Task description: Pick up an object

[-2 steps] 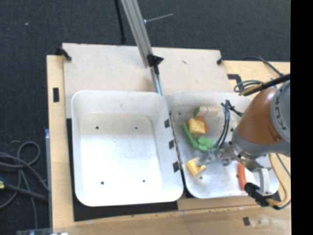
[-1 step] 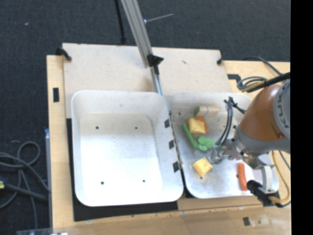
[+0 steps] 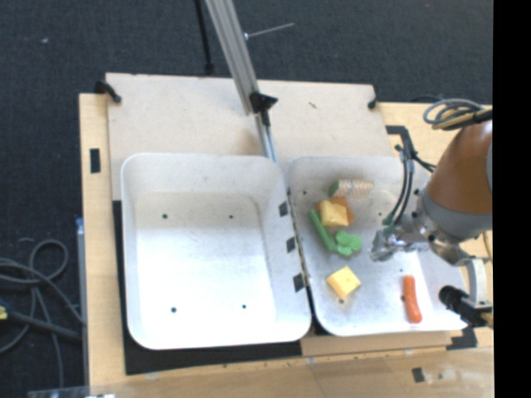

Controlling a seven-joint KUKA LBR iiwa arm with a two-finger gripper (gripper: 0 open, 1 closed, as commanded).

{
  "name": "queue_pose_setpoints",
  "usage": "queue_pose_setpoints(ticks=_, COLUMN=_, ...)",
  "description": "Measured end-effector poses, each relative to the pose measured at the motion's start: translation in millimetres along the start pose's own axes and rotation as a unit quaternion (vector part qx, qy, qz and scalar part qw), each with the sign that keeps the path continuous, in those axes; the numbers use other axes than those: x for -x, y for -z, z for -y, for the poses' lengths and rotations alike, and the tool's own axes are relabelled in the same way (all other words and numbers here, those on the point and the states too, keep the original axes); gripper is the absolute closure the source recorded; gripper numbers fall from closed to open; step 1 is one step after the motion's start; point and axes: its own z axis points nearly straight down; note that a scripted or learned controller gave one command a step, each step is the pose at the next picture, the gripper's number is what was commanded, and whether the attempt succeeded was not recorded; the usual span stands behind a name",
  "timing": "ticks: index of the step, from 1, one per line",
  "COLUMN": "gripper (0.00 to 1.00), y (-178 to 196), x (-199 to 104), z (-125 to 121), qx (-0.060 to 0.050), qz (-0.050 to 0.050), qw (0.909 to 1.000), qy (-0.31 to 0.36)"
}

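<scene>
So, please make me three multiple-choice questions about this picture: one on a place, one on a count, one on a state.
1. Where do the loose objects lie?
A. in the left bin
B. in the right bin
C. on the floor

2. How many yellow blocks are there?
A. one
B. two
C. four

3. How does the orange carrot-like piece lie?
A. between the tool's fingers
B. stacked on a yellow block
C. flat on the bin floor, apart from the tool

Answers:
1. B: the objects sit in the right bin.
2. B: one yellow block lies among the green pieces, and the other yellow block lies alone nearer the front.
3. C: the carrot-like piece rests by itself on the bin floor, below and to the right of the tool in the camera view.
</scene>
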Motion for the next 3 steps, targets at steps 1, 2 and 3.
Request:
queue_pose_setpoints(ticks=1, gripper=1.00, y=49, x=2, z=-3, qx=0.000, qz=0.000, qw=1.0000, qy=0.000)
queue_pose_setpoints(ticks=2, gripper=1.00, y=43, x=-54, z=-11, qx=-0.003, qz=-0.002, qw=1.0000, qy=0.002)
queue_pose_setpoints(ticks=3, gripper=1.00, y=41, x=-102, z=-10, qx=-0.004, qz=-0.002, qw=1.0000, qy=0.002)
